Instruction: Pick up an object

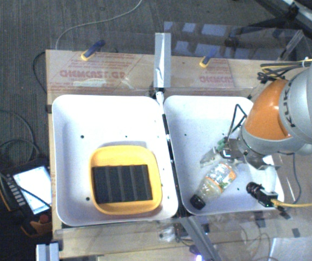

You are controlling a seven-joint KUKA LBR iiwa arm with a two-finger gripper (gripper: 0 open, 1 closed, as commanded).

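Note:
A clear plastic bottle [214, 180] with an orange label and a dark cap lies slanted in the right bin [199, 118], cap toward the near edge. Just above it sits a crumpled clear wrapper [210, 155]. A yellow tray-like object [125, 180] with a dark ribbed top rests in the left bin [74, 118]. The arm's orange band [267, 118] hangs over the right bin's right side. My gripper [229, 149] sits low beside the wrapper and just above the bottle's upper end, mostly hidden under the wrist.
A metal post [162, 58] stands at the back between the bins. Cables [284, 203] and a black connector [256, 192] trail by the right bin's near right corner. A tablet [28, 186] lies on the floor to the left.

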